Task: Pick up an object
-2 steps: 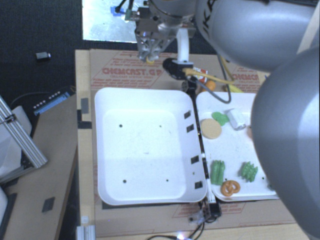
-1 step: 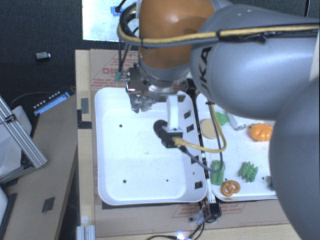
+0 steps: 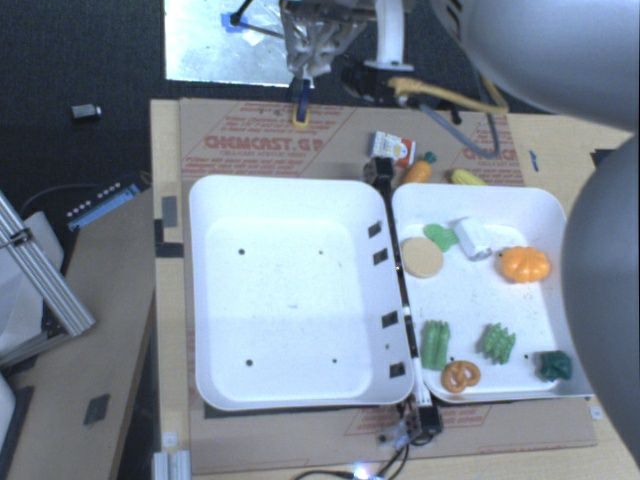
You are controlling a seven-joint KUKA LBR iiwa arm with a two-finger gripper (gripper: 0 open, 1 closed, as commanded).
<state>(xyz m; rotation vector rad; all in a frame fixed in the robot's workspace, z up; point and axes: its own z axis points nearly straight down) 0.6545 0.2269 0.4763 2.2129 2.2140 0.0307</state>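
Observation:
My gripper (image 3: 311, 66) hangs high at the top of the view, above the cardboard behind the left bin (image 3: 205, 268). Right under its tip is a small blue and yellow thing (image 3: 300, 106); whether it is held or lies on the cardboard I cannot tell. The right bin (image 3: 545, 203) holds an orange pumpkin-like toy (image 3: 524, 264), a tan disc (image 3: 421, 258), a white piece (image 3: 473, 238), a pretzel (image 3: 460, 375) and several green toys, such as one (image 3: 496, 342) near the front.
Behind the bins on the cardboard lie a small white and red packet (image 3: 391, 147), a carrot (image 3: 417, 171) and a yellow piece (image 3: 466, 178). Black clips (image 3: 385, 258) line the seam between the bins. Cables (image 3: 440, 96) trail behind. A metal frame (image 3: 40, 278) stands at the left.

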